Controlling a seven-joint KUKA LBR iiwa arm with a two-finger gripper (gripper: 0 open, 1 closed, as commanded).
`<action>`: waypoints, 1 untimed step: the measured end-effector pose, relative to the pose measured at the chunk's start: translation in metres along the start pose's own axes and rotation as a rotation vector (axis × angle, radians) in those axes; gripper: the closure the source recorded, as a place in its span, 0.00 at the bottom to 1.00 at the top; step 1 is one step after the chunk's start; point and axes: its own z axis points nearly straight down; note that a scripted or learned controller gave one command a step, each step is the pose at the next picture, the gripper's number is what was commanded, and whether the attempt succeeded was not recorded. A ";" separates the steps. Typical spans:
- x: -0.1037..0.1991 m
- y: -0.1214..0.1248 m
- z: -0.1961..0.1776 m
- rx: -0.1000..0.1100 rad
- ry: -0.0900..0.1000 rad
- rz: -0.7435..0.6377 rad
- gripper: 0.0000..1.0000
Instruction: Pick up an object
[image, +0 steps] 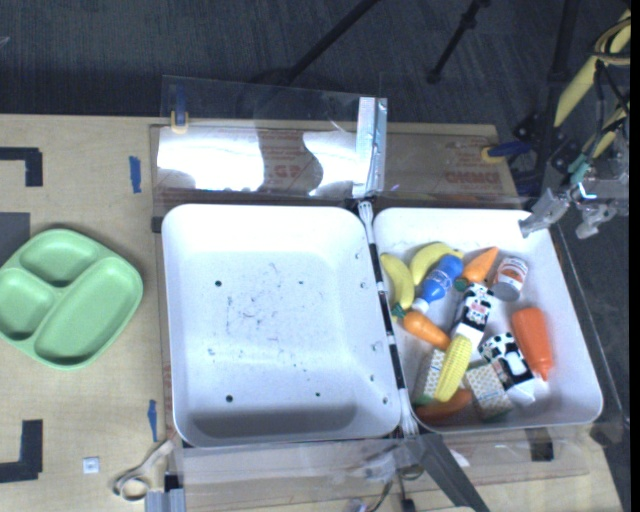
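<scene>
Camera view: gripper sits at the far right corner of the right bin, above its rim; jaw state cannot be told, and nothing is seen between them. Right bin holds a pile of toy food: bananas, blue bottle, small carrot, can, long carrot, corn, large carrot, two cow-print items. All lie touching or near one another. Left bin adjoins it. Green tray rests on the bench, well left.
</scene>
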 end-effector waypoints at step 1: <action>0.024 0.034 0.105 0.000 0.001 -0.034 0.00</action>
